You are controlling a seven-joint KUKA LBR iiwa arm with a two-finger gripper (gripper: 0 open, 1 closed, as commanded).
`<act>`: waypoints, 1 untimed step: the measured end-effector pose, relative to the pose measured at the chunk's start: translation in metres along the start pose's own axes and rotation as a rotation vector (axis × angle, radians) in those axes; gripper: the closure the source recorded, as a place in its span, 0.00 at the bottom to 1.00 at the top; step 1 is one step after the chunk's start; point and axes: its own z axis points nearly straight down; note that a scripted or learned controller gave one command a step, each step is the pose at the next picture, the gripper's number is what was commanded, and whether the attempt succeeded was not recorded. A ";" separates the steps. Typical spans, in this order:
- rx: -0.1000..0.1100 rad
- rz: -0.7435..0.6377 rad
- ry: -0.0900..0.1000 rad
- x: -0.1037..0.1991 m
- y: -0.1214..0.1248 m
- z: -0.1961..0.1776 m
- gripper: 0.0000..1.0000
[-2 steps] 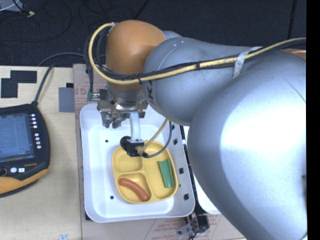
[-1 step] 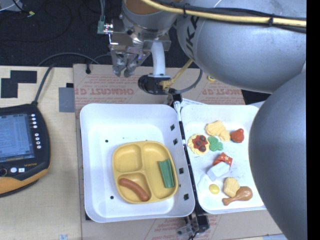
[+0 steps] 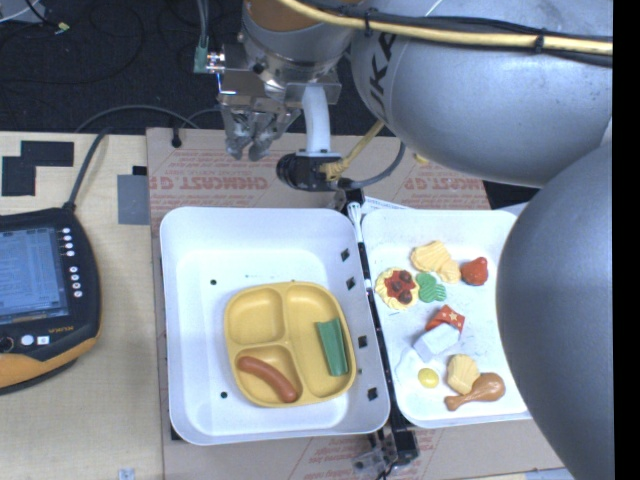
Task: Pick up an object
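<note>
My gripper point(image 3: 252, 140) hangs high above the bench, beyond the far edge of the left bin point(image 3: 190, 268), with nothing visible between its fingers. In the left bin lies a yellow divided plate point(image 3: 255, 318) holding a sausage point(image 3: 267, 377) and a green block point(image 3: 332, 347). The right bin point(image 3: 500, 228) holds several toy foods: a pizza slice point(image 3: 398, 288), a green piece point(image 3: 431, 289), a yellow wavy chip point(image 3: 433, 257), a red piece point(image 3: 474, 270), a red and white carton point(image 3: 440, 332), a small yellow piece point(image 3: 428, 377), a drumstick point(image 3: 477, 391).
A teach pendant point(image 3: 40, 283) lies on the bench at the left. The arm's large grey body point(image 3: 520, 78) covers the upper right and hides the right bin's far right side. Cardboard sheeting point(image 3: 200, 173) lies under the bins.
</note>
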 end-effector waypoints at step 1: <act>0.004 -0.006 -0.002 0.001 -0.001 -0.009 1.00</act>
